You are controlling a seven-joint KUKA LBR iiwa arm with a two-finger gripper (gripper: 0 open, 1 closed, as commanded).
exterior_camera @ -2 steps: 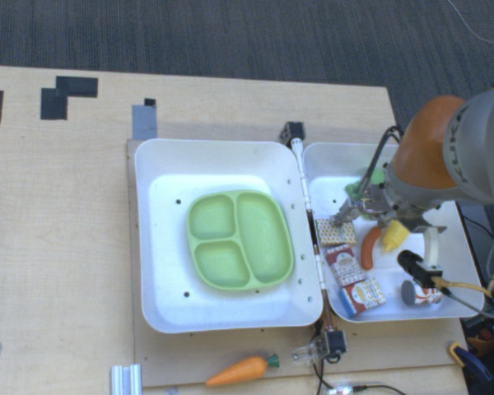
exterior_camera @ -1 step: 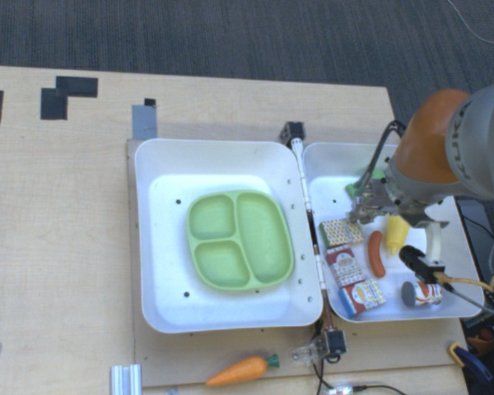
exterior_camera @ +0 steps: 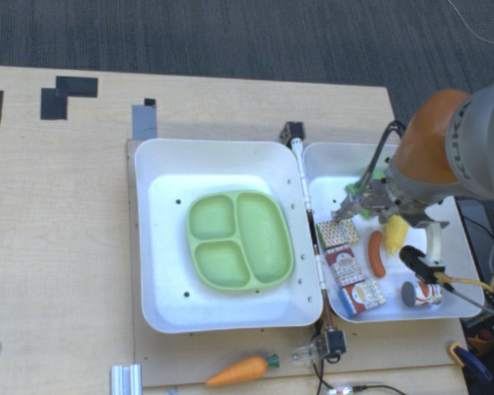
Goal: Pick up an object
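Note:
My gripper hangs over the right bin, near its left middle, just above a small patterned box. Below that box lie a red carton and a small colourful box. A red sausage and a yellow item sit just right of the gripper, partly under the wrist. A grey can rests in the bin's front right corner. I see nothing lifted off the bin floor.
The left bin holds a green divided plate. An orange carrot lies on the bench in front of the bins. The arm's body covers the right bin's far right part.

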